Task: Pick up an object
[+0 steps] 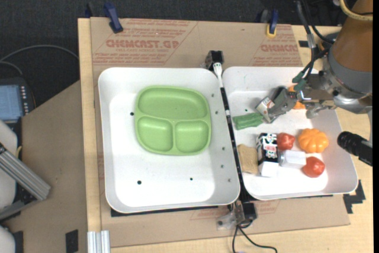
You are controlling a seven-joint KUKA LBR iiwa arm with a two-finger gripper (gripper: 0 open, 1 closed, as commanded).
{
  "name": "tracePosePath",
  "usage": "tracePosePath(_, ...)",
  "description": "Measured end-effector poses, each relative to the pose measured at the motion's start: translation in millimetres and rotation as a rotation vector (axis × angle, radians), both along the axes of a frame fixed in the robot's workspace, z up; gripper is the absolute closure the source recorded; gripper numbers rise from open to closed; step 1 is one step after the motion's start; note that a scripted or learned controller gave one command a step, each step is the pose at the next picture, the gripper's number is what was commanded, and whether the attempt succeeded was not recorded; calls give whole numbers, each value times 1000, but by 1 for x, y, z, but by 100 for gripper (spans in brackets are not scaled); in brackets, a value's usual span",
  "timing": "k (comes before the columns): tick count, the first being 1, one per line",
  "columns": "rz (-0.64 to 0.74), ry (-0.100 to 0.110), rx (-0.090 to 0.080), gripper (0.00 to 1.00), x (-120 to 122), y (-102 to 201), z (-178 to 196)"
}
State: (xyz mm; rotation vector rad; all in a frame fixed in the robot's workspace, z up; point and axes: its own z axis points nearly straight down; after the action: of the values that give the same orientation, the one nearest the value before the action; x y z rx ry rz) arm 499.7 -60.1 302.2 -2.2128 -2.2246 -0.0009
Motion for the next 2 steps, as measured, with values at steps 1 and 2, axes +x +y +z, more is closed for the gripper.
tracePosePath(1,2,-9,-1,0,-20,63,50)
tracePosePath(2,-4,-6,-3,100,-19,60,57)
